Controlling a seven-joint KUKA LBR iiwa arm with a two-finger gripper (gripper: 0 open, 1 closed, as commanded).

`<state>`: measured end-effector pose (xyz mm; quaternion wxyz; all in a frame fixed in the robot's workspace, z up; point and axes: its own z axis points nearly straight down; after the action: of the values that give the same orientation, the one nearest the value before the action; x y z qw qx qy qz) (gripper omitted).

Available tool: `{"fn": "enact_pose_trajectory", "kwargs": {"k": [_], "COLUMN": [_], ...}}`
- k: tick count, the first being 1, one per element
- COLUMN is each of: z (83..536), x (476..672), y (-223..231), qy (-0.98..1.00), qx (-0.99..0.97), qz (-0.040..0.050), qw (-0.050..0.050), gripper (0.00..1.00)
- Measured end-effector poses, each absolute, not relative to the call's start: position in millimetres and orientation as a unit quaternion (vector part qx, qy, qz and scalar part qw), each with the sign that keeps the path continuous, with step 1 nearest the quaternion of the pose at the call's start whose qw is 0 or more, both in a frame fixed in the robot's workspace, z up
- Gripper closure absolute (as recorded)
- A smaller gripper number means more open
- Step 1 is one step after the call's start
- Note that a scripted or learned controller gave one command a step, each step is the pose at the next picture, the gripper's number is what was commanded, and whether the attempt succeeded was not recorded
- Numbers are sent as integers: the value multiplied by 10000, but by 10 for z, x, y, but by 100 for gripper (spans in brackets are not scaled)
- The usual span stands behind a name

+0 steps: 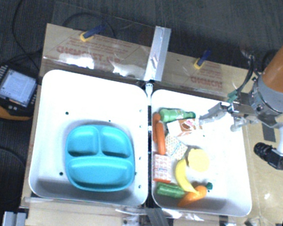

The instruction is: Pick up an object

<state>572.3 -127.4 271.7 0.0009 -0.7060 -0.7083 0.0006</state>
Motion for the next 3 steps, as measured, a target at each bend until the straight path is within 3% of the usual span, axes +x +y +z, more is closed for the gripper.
{"fn": "enact_pose_trajectory", "kwargs": {"k": [1, 2, 3], "z": [1157, 909, 1001], "x": [5589, 4984, 4987], "y": [-1166, -1070, -1057], "qy": [-7700, -7660, -7661], "qx": [-6380, -6427, -6427], "qz": [4, -54, -62], "qw": [14, -90, -71], "gripper": [0, 0, 100]}}
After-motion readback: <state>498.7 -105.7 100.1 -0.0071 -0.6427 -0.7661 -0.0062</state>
